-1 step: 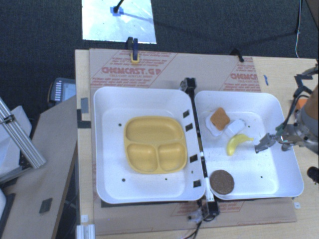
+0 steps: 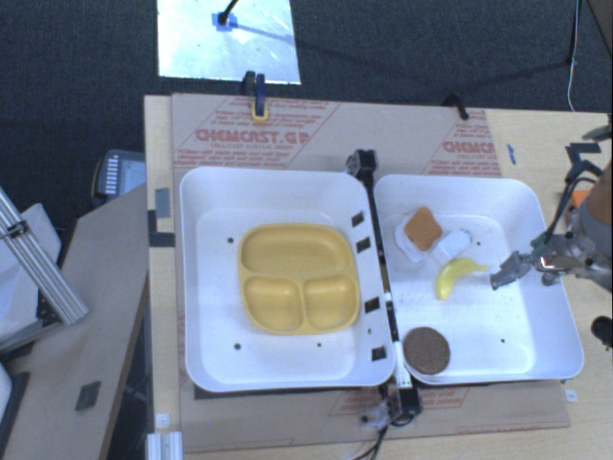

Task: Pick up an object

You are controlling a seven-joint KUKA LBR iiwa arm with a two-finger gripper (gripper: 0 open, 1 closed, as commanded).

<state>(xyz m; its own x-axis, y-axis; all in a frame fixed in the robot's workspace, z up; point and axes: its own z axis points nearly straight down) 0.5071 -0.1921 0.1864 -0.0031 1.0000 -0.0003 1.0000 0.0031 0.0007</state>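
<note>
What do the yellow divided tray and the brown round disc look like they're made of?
Yellow divided tray: likely moulded plastic, with a smooth, slightly glossy look, rounded compartments and uniform colour. Brown round disc: matte and finely textured, possibly a toy cookie or patty of plastic or rubber; too small to say firmly.

The protective sheet (image 2: 316, 127) covering the table is showing the red brand name "CHEMCAST GP", printed slantwise behind the left bin, and it is repeating behind the right bin, where the letters are blurring too much to read fully.
</note>
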